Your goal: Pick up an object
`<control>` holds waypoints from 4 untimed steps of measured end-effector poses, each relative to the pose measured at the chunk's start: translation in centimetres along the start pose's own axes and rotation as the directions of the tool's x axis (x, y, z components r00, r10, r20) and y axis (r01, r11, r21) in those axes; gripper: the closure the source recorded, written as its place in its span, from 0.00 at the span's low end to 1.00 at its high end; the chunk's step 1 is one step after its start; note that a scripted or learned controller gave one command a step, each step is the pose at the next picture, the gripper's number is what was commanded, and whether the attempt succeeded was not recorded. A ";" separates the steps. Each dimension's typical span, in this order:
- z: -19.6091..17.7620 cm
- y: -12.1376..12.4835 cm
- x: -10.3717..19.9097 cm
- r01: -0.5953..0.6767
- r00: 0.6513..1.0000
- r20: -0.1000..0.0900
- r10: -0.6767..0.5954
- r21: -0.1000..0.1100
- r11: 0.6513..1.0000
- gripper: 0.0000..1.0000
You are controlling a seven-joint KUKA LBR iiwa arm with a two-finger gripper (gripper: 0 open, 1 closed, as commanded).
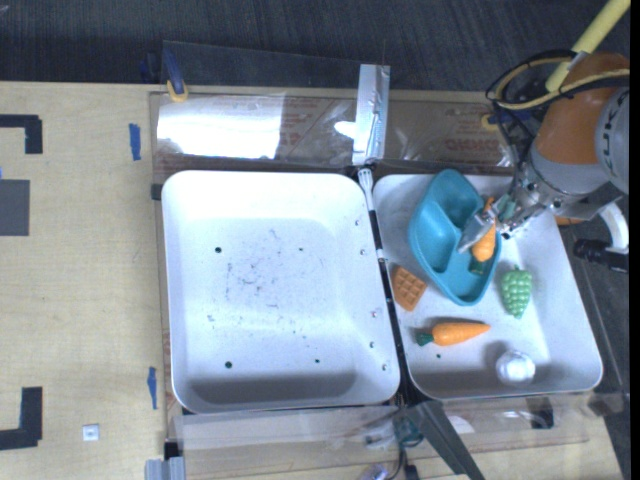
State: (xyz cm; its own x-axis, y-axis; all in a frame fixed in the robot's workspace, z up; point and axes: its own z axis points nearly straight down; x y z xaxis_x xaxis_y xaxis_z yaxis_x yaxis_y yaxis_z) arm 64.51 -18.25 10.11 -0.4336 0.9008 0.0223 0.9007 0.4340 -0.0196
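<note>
The left bin (270, 288) fills the frame's middle. In the right bin (560, 363), going rightward: a waffle piece (407, 286) by its left wall, a carrot (455, 333) low centre, a blue tray (450, 236) tilted above, green grapes (516, 291), a white object (516, 368). At upper right, the gripper (488, 236) pinches a small orange item (484, 247) over the tray.

No text, label or number is legible anywhere.

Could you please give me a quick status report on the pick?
Gripper down over blue dish, small orange piece between fingers. Carrot, grapes, waffle lie untouched nearby.
</note>
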 end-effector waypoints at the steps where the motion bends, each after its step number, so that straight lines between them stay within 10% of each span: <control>1: 0.1 0.8 -3.4 0.264 0.965 -0.003 -0.264 -0.001 0.965 0.00; 2: -0.2 -1.1 -0.5 -0.175 0.984 0.021 0.175 -0.015 0.984 0.00; 3: 0.9 -3.9 6.2 0.011 0.999 0.040 -0.010 -0.029 1.000 0.00; 4: -0.3 -3.6 6.1 0.010 0.999 0.044 -0.008 -0.039 0.999 1.00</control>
State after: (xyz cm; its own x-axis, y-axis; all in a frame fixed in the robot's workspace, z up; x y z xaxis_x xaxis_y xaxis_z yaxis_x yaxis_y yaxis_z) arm 58.62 -14.32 10.61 -0.4414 0.8970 -0.0220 0.8969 0.4418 0.0193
